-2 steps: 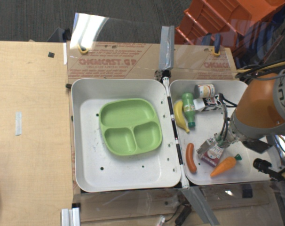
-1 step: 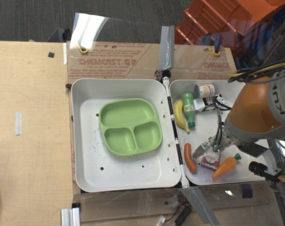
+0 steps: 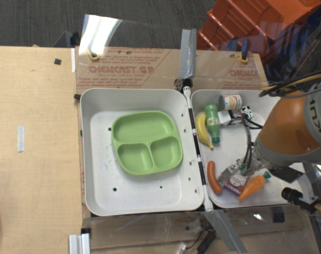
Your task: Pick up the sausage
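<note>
Two white bins sit side by side on the bench, seen from above at a slant. The left bin (image 3: 91,157) holds a green plate (image 3: 147,142) with three compartments, lying flat near the middle of the bin floor.

The right bin (image 3: 266,102) holds the smaller things. A banana (image 3: 203,131) lies along its left wall, and a green bottle (image 3: 212,123) lies just beside it, touching or nearly so. Up near the far wall a small can (image 3: 231,101) lies on its side. The sausage (image 3: 213,177), red-orange and slightly curved, lies in the near left part of the right bin, close to the wall shared with the left bin, below the banana. Just to its right is a small packet (image 3: 236,184) with red and white print, and a carrot (image 3: 252,187) lies tilted beside the packet, its green end pointing up and right.

The arm (image 3: 287,126) reaches in from the right, its orange band bulking over the right half of the bin. The gripper (image 3: 241,168) hangs low over the packet, between the sausage and the carrot, apart from the sausage. Its tips are small and mixed with the clutter below, so I cannot tell how it is set, and nothing is seen held in it

Beyond the bins lies a sheet of printed cardboard (image 3: 166,67)
</note>
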You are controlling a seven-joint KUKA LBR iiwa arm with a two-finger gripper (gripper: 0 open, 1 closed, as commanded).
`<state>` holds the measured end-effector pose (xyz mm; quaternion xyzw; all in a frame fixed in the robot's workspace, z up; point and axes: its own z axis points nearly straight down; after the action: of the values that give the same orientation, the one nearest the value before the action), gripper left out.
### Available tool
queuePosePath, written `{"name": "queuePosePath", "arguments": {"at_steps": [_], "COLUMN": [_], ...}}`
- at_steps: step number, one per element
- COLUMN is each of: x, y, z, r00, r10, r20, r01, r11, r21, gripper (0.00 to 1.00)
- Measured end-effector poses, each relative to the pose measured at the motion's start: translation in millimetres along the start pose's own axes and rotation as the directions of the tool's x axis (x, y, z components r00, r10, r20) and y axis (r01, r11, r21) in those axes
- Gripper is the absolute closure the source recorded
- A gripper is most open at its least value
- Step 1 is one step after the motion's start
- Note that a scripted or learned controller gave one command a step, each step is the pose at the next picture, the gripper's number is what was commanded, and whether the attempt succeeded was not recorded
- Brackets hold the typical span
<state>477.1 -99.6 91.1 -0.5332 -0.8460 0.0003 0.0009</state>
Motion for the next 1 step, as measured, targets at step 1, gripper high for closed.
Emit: {"name": "queuePosePath", "arguments": {"at_steps": [1], "x": [-0.9], "y": [0.0], "z": [-8.7], "r00": [1.0], "r10": [0.004], "r20": [0.0], "r01": [-0.004], "r11": [1.0], "r21": [-0.001], "gripper": [1.0]}}
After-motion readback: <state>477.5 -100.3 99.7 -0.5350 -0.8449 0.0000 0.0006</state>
